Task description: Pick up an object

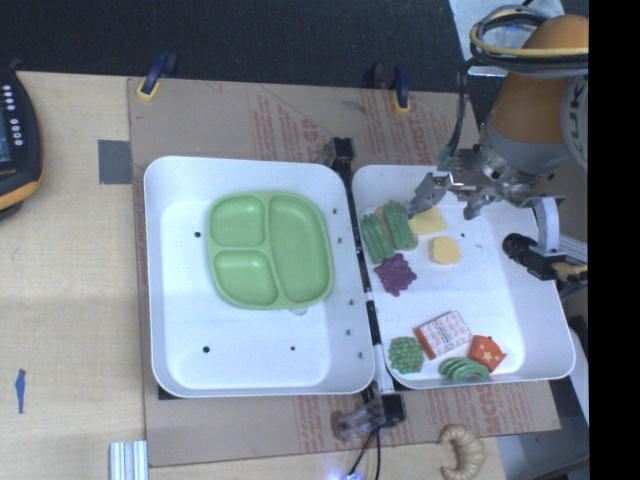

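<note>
Above the right white bin (540,368), the spread fingers of the gripper (453,196) are poised beside a pale yellow block (428,222), nothing grasped; a descent and closing is judged to be needed.

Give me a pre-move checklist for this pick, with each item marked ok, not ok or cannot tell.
1. Gripper is over the right bin: ok, near its far edge.
2. A target lies close to the gripper: ok, a yellow piece sits just below the fingertips, with a second yellow piece nearer the camera.
3. Target stands free of neighbours: not ok, the green strips lie right beside it.
4. Something is already between the fingers: cannot tell, the view is too coarse there.
5. Gripper height above the bin floor: cannot tell from this slanted view.
6. Left bin stays out of the way: ok, it holds the green divided plate, away from the arm.
</note>
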Controlling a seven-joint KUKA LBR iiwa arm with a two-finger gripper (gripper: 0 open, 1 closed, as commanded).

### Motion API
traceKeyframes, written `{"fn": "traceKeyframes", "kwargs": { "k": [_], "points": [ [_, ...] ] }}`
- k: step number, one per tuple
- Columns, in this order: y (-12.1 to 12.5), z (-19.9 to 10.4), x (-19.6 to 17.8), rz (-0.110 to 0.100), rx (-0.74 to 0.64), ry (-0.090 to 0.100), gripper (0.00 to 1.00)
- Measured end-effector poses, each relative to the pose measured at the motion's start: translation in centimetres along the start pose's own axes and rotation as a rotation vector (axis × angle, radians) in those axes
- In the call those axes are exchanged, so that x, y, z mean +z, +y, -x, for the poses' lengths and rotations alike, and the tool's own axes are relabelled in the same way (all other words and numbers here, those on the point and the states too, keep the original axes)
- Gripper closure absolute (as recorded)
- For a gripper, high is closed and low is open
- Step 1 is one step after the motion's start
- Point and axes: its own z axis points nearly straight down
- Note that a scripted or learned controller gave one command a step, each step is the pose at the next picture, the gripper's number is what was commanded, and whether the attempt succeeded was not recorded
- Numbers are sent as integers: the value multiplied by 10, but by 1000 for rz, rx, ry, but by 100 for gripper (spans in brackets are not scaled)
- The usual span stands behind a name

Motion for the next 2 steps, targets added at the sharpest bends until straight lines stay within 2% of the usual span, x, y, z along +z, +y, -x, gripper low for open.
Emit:
{"fn": "traceKeyframes", "kwargs": {
  "k": [1,2],
  "points": [
    [33,59,55,-1,5,-4,0],
    [39,23,107,4,-3,-4,0]
  ]
}}
